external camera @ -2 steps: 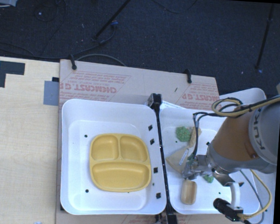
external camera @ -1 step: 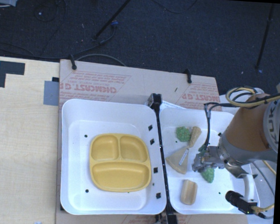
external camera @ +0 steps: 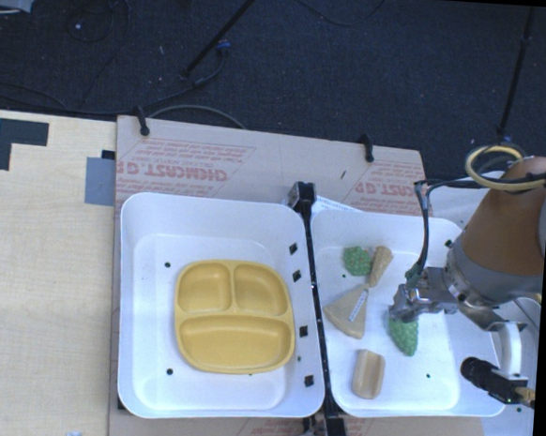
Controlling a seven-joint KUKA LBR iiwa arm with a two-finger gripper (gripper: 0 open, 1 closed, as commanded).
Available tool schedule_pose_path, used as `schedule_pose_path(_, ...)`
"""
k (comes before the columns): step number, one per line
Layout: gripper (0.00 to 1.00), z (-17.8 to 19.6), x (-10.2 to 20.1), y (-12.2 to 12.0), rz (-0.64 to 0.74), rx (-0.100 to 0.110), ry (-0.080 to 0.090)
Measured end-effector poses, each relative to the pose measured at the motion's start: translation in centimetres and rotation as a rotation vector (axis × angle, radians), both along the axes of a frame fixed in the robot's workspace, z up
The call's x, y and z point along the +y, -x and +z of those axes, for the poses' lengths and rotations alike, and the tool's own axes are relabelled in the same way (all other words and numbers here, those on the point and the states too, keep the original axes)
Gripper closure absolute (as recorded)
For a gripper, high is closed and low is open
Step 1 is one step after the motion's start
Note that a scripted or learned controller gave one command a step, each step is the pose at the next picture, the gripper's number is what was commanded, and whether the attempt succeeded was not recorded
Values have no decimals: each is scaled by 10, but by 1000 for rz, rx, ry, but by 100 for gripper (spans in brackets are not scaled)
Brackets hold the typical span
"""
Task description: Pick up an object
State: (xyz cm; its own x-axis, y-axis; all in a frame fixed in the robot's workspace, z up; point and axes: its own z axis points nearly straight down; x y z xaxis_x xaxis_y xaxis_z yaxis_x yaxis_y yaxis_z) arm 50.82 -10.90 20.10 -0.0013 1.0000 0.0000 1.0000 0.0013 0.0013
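The right bin (external camera: 429, 389) holds several small toy foods. A green bumpy piece (external camera: 403, 336) lies near its middle, and my gripper (external camera: 409, 306) hangs right over that piece's upper end, touching or nearly touching it. A cream wedge (external camera: 347, 313) lies just left of the gripper. Farther back sit a second green piece (external camera: 356, 259) and a tan cone-shaped piece (external camera: 381, 264), side by side. A tan block (external camera: 367, 374) rests near the bin's front.
The left bin (external camera: 148, 250) holds a yellow divided plate (external camera: 235, 315). A black divider (external camera: 307, 290) runs between the bins. The arm's grey and orange body (external camera: 502, 240) stands over the right bin's right side. Cardboard lies beneath both bins.
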Motion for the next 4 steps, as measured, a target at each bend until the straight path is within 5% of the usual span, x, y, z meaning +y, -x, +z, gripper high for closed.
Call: schedule_pose_path(4,100,15,181,-97,3,5,0)
